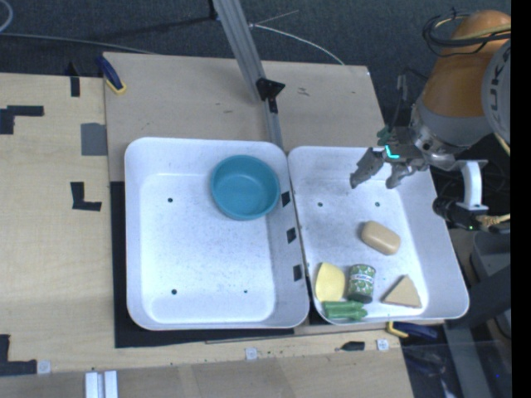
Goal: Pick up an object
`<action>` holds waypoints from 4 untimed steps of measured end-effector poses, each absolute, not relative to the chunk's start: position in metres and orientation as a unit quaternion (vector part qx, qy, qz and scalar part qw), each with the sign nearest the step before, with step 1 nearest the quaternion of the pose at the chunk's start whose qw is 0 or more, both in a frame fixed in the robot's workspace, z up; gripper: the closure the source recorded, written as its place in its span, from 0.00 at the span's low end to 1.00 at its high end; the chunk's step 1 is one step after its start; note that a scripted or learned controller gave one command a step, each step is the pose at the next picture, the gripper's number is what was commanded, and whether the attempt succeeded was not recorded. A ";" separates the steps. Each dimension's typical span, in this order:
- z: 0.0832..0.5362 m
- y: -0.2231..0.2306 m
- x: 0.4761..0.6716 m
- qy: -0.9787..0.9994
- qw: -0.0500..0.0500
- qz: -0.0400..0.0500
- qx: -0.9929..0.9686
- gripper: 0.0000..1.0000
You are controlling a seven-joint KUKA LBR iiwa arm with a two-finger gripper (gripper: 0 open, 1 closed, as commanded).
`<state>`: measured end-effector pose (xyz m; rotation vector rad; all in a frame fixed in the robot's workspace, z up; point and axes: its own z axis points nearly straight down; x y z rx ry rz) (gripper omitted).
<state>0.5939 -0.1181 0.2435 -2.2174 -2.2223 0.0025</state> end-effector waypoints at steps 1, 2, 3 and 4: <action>0.244 -0.118 0.594 -0.708 0.001 0.000 -0.706 0.00; 0.189 -0.116 0.603 -0.708 0.002 0.002 -0.706 0.00; 0.126 -0.116 0.595 -0.707 0.003 0.003 -0.707 0.00; 0.087 -0.116 0.595 -0.708 0.000 0.001 -0.706 0.00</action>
